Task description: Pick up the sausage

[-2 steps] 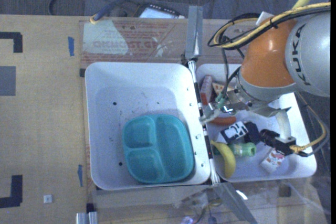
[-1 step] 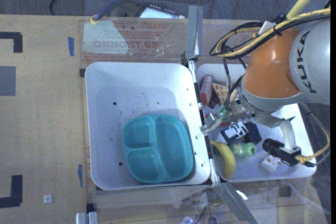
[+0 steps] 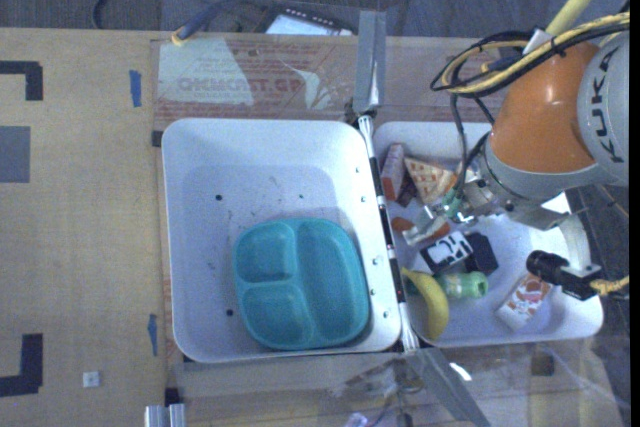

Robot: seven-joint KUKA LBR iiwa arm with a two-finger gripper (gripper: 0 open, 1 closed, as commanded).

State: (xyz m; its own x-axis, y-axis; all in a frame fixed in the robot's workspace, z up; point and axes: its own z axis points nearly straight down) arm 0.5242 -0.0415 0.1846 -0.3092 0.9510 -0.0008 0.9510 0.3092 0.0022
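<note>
The sausage is a short reddish-brown link lying upright along the left wall of the right bin, near its far corner. My gripper hangs low over the middle of that bin, under the orange wrist band. It is to the right of the sausage and a little nearer the camera, with a pizza slice between them. Nothing shows in its grasp. The arm's body hides the bin's far right part.
The right bin also holds a banana, a green cup, a black block, a small red piece and a juice carton. In the left bin lies a teal divided plate.
</note>
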